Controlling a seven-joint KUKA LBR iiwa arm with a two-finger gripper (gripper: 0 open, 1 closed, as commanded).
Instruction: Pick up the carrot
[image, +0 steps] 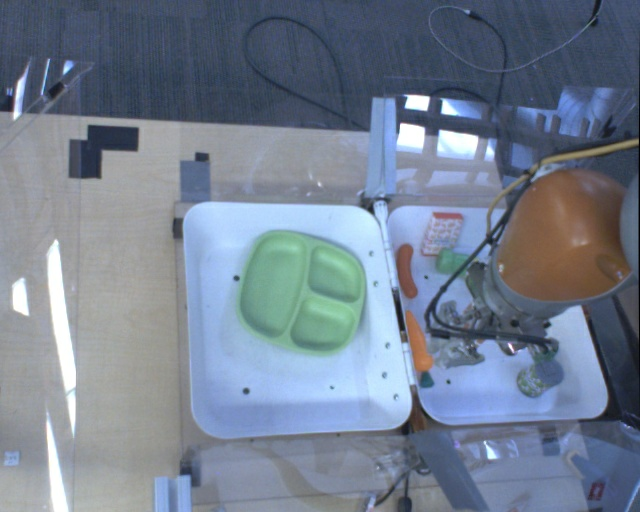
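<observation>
camera view | carrot (417, 347) lies along right bin's (590, 400) left wall, green end near front | gripper (470, 340) is seen low beside it, opening cannot be told | approach judged best aligned along carrot, clear of wall | red sausage (405, 270), card (442, 233), green plate (301, 291) in left bin (210, 400) nearby

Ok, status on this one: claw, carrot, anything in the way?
Claw low in right bin, fingers unclear. Carrot loose against that bin's left wall. Red sausage lies just behind it.
</observation>
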